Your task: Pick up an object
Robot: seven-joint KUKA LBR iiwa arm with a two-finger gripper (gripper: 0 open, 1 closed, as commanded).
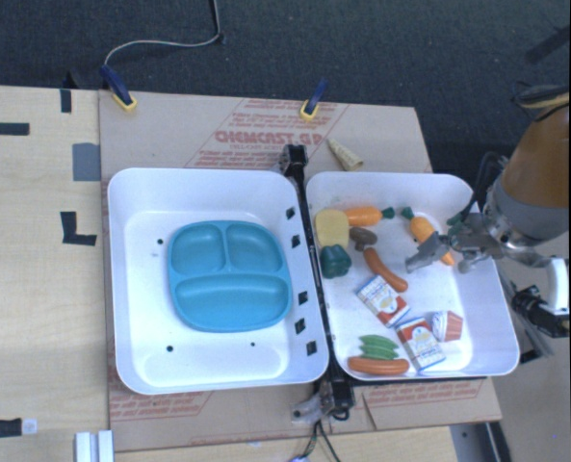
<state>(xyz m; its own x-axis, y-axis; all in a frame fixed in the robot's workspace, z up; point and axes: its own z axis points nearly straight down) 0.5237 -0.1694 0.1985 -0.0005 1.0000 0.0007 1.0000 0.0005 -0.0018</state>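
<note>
Toy foods lie scattered in my right bin (478,359): carrot (422,229), sausage (385,270), 3 small cartons (381,299), green pepper (334,260)

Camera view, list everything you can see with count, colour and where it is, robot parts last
Bins: two, white, side by side on the bench.
Divided plate: one, blue, left bin.
Toy carrots: two, orange, right bin's far side.
Yellow block: one, right bin by the divider.
Green piece: one, dark green, below the yellow block.
Sausages: two, reddish, right bin.
Small cartons: three, white and red, right bin's near half.
Pea pod: one, green, near edge.
Clamps: two, yellow and blue, far cardboard edge.
Gripper: one, grey, over right bin.
</note>
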